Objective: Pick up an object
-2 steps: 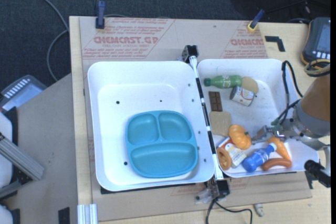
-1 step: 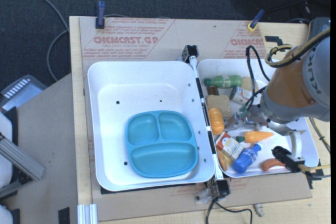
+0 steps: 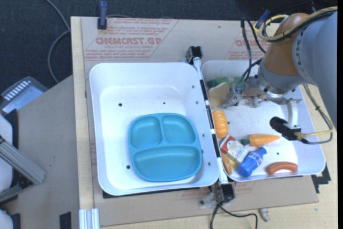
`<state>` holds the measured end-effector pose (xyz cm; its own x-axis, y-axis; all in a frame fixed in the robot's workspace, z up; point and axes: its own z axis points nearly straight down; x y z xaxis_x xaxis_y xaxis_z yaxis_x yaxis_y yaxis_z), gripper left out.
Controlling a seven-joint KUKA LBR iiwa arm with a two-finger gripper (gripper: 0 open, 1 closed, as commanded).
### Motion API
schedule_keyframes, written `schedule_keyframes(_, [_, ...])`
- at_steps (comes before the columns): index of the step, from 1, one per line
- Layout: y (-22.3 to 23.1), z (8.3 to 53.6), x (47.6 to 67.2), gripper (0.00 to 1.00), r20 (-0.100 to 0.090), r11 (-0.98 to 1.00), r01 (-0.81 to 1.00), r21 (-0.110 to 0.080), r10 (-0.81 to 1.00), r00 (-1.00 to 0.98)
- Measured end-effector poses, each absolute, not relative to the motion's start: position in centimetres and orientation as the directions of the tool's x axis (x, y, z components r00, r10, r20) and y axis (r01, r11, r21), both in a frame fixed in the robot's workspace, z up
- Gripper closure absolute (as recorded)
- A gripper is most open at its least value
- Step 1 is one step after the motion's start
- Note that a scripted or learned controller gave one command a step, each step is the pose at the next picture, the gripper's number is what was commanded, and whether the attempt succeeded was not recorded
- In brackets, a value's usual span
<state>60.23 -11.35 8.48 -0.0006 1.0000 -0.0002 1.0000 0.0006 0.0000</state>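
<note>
To my far left sits the shallow white plastic bin (image 3: 107,115), and in it lies a light blue plastic plate with three compartments (image 3: 164,146), flat on the bin floor toward the near side. A black clip (image 3: 194,53) sits at the far end of the seam where the two bins meet. Just past that seam is the second white bin (image 3: 313,155), where the loose things are. Along its left wall lie a tan, bread-like slab (image 3: 217,95) with something green (image 3: 218,83) behind it, then a small orange rounded piece (image 3: 220,122), and nearer the front a red and white packet (image 3: 230,148) touching a blue plastic bottle (image 3: 251,162). An orange toy carrot (image 3: 263,139) lies just beyond the bottle, and a reddish sausage-shaped toy (image 3: 282,168) rests near the front right corner. My pincer (image 3: 244,95) hangs over the far part of this bin, close to the tan slab; whether it is spread or closed I cannot tell, and I see nothing held in it.
</note>
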Motion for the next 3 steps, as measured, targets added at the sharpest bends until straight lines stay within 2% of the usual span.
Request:
schedule_keyframes(1, [-10.0, 8.9, 66.0, 0.0, 0.003, 0.002, 0.999, -0.033, 1.0, -0.002])
schedule_keyframes(2, [-9.3, 8.4, 61.0, 0.0, 0.0, 0.0, 1.0, -0.002, 1.0, 0.0])
schedule_keyframes(3, [-9.3, 9.6, 61.2, 1.0, -0.001, 0.001, 1.0, 0.005, 1.0, -0.001])
